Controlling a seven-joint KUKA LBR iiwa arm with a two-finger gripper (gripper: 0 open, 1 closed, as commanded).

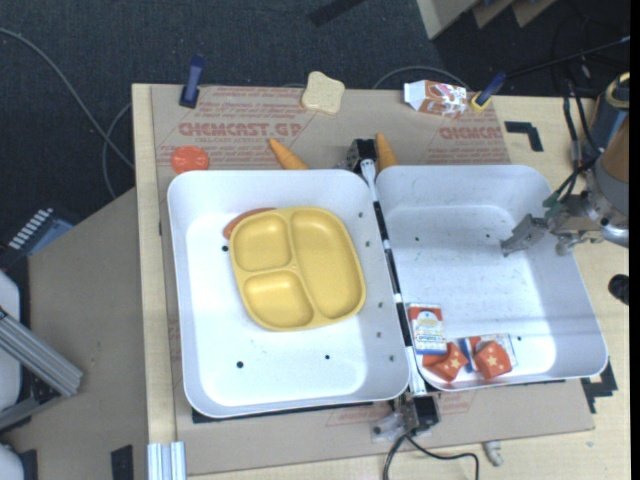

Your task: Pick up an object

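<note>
I read this as the approach step: end effector (541, 230) sits over the right bin (470, 193) near its 3 o'clock rim, fingers splayed apart, nothing between them, so released. Nothing is picked up yet. Candidate targets in that bin are bunched at the 6 o'clock edge: a small flat carton (428, 329) with a red-and-white printed face, and two red strawberry-like pieces (470, 360) on a glossy wrapper, touching each other. From my end, the next move calls for a sweep toward 7 o'clock, then a descent; the cluster hugs the bin wall, so finger clearance looks tight. The carton looks rigid with flat faces, likely the easier grip; the red pieces look rounded and slick. The left bin (200, 298) holds a yellow three-compartment tray (297, 266), smooth moulded plastic, with something red partly hidden under its 10 o'clock edge.
</note>
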